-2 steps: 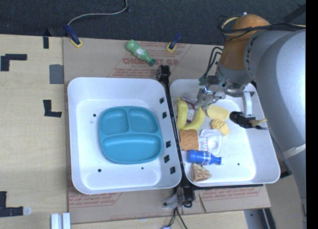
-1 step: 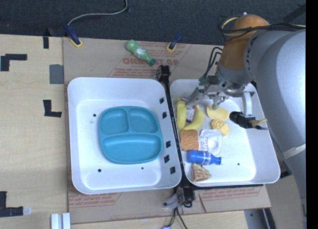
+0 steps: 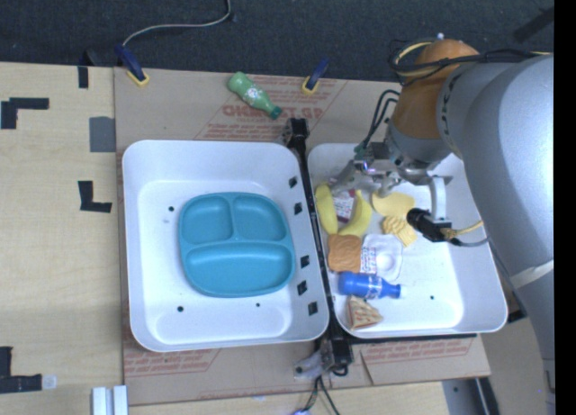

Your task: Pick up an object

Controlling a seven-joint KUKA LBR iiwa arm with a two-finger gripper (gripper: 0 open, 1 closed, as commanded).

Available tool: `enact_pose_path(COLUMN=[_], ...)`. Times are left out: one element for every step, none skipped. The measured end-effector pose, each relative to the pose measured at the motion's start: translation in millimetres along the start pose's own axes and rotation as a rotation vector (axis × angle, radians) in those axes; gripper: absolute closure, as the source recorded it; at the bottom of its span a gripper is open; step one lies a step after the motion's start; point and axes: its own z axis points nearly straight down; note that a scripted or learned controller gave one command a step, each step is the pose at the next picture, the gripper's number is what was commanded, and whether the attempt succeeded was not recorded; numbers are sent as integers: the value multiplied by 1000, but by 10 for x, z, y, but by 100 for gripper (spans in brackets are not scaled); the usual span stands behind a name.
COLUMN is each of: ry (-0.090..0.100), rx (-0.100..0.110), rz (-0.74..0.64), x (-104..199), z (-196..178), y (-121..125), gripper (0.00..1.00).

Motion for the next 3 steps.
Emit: enact_pose_path(ry=[10, 10, 12], rx=[0, 0, -4], rz=[-1, -1, -2], x=[51, 51, 107], z=[-83, -80, 30], y=[6, 4, -239], gripper=[100, 0, 0])
